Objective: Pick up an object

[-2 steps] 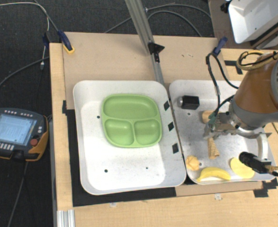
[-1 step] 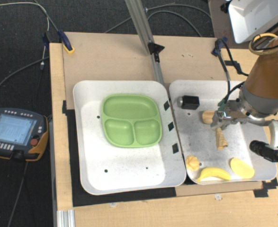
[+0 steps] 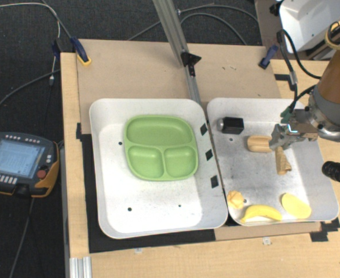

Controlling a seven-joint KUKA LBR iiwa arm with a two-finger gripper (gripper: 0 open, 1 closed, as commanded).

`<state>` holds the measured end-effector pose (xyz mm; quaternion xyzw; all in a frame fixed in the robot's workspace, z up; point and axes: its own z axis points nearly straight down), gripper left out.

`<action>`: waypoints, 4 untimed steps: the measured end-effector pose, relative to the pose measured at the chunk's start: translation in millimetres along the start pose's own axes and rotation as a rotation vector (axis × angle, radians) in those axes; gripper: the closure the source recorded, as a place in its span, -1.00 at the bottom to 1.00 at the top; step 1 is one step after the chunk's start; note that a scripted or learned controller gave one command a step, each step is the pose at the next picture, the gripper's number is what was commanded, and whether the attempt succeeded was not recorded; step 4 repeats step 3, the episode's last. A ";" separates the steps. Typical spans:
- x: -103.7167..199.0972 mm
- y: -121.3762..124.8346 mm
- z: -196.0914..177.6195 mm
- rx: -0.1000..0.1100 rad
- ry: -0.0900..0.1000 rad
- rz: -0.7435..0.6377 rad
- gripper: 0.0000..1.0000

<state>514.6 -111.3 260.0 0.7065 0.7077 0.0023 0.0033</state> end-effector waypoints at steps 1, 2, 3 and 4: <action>50.9 23.7 15.8 0.006 0.003 -0.005 1.00; 97.6 52.0 25.9 0.007 0.003 -0.005 1.00; 153.0 72.1 38.0 0.007 0.003 -0.005 1.00; 153.0 72.1 38.0 0.007 0.003 -0.005 1.00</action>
